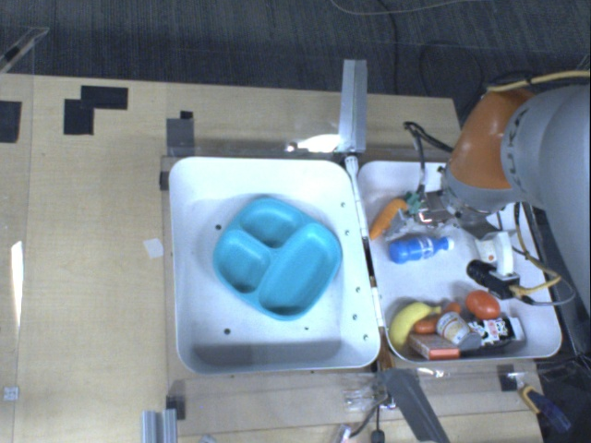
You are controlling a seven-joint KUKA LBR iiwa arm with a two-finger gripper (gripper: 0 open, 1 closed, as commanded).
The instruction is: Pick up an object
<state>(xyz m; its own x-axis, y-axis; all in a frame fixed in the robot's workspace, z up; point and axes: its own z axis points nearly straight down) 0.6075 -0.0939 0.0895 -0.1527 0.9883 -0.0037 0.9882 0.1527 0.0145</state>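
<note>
At the front of my view, the right bin (545, 340) had a small heap of things in its near corner. I saw a yellow banana (407, 320) on the left of that heap. Next to it lay a little jar (451, 326) on its side, and a brown box (434, 346) sat in front of them. A red tomato (482, 304) rested behind a small black and white pack (496, 330). They all sat close together, touching.

A little farther back, a blue bottle (417, 247) lay on its side in the middle of that bin. An orange carrot (387, 215) lay just behind it, tilted, near the wall between the 2 bins.

The gripper (434, 212) hung low over the right bin, just behind the blue bottle and just beside the carrot. I could not tell if its jaws were apart or together, because the wrist hid them. I did not see anything held in it. The arm (545, 146) was big and grey with an orange band (485, 146), and it came in from the right.

The left bin (194, 247) held 1 thing, a blue tray (277, 257) with 3 parts, sitting in the middle.

At the far side, a metal post (354, 109) stood behind the 2 bins, and a thin cable (434, 3) lay on the dark floor.
</note>
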